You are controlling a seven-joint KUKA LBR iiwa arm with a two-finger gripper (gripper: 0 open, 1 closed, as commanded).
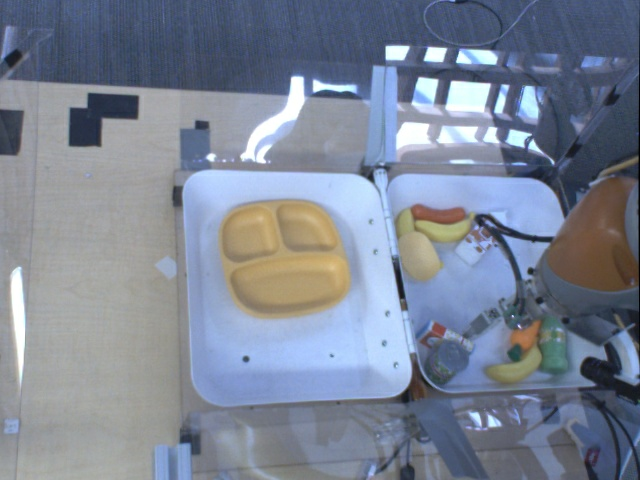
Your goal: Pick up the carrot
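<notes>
The carrot (pixel 525 335) is small and orange with a green top. It lies near the front right of the right bin (pixel 470 288), between a yellow banana (pixel 514 367) and a green bottle (pixel 553 347). My gripper (pixel 513 315) hangs at the end of the grey arm with the orange band (pixel 598 243), just above and to the left of the carrot. It sits close over the carrot, and I cannot make out whether they touch.
The right bin also holds a tin can (pixel 446 361), a red and white packet (pixel 434 332), a pale yellow fruit (pixel 420 256), a second banana (pixel 446 231), a red sausage (pixel 438 212) and a white card (pixel 473 249). A yellow divided plate (pixel 285 257) lies in the left bin (pixel 300 368).
</notes>
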